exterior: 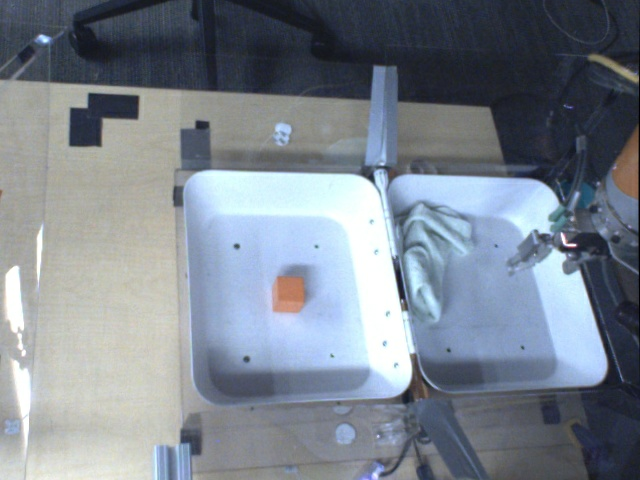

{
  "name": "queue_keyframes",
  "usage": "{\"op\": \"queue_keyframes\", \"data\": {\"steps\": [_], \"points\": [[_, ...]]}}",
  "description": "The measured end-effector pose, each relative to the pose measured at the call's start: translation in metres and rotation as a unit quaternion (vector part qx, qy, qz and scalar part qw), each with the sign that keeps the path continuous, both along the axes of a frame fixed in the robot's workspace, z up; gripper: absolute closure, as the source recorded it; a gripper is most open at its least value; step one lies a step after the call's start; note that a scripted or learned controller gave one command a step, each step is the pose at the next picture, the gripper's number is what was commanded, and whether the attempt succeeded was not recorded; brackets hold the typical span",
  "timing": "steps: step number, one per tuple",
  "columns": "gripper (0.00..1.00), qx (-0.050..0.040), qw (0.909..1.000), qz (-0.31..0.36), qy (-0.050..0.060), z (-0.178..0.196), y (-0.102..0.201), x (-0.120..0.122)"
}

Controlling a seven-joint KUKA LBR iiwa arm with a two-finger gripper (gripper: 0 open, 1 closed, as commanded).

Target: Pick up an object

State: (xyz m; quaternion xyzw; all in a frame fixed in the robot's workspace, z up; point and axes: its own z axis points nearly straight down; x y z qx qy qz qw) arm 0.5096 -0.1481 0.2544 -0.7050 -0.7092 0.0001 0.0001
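Observation:
An orange cube [289, 294] lies near the middle of the left bin [215, 218]. A crumpled pale cloth [430, 253] lies in the right bin [500, 368], against its left wall. My gripper [524, 254] hangs over the right side of the right bin, to the right of the cloth and apart from it. It points down and to the left, and I see nothing held in it. The arm's wrist [600, 223] reaches in over the bin's right rim.
A metal divider post [383, 118] stands behind the seam between the two bins. Black marks [100, 116] sit on the wooden bench at the far left. A chair base [205, 8] stands on the dark floor beyond the bench. Cables hang at the right edge.

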Motion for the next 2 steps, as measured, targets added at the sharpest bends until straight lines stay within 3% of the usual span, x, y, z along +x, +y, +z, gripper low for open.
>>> {"op": "queue_keyframes", "data": {"steps": [1, 2], "points": [[0.00, 0.0003, 0.9933, -0.116, 0.000, -0.161, 0.034, 0.070], [0.00, 0.0004, 0.9581, -0.286, -0.004, -0.166, 0.022, 0.100]]}}
